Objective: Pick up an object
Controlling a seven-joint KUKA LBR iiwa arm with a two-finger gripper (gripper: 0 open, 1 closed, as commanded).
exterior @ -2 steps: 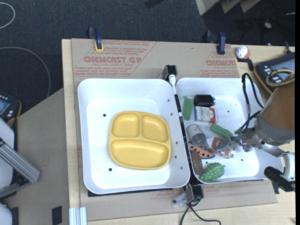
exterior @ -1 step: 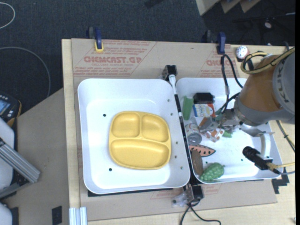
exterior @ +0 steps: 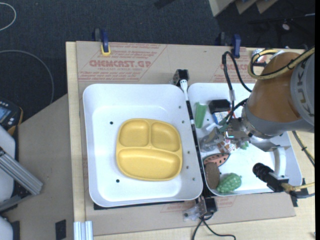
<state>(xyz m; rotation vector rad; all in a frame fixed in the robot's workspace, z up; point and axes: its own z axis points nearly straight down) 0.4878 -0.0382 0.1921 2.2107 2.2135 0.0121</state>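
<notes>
Camera view: gripper [exterior: 227,135] low in right bin [exterior: 290,144], over clutter by its left wall. Candidate objects: green stick [exterior: 200,115] far-left, brown piece [exterior: 212,173] and green bumpy lump [exterior: 229,182] near edge. Advisable: single out one item, descend square, avoid wall. Jaw spread cannot tell; hold unconfirmed. Left bin [exterior: 95,149] carries yellow tray [exterior: 149,149].

Robotics lab. Evidence — grey industrial arm with orange band [exterior: 280,96] over two shallow white plastic bins [exterior: 95,149]; brown cardboard-covered bench [exterior: 130,61] held by blue-and-yellow clamps [exterior: 104,40]; loose black cables [exterior: 227,71]; dark blue carpet floor [exterior: 60,9]; aluminium framing bar [exterior: 20,171].
</notes>
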